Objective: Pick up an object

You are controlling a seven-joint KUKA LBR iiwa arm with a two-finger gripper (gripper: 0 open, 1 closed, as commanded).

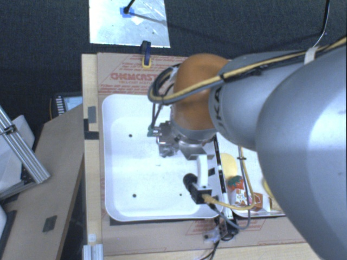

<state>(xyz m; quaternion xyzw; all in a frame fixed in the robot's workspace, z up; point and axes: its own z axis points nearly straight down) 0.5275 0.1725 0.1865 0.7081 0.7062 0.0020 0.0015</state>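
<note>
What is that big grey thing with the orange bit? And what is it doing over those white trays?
The big grey thing is a robot arm. It reaches in from the right, and the orange band sits just above its wrist. One camera, fixed above the bench, took this picture, looking down at a slant. At the arm's end is a gripper, a sort of hand, hanging over the left bin. In the right bin, a few colourful things peek out from under the arm. Its job is to pick something up. I cannot tell whether the gripper holds anything now.
</note>
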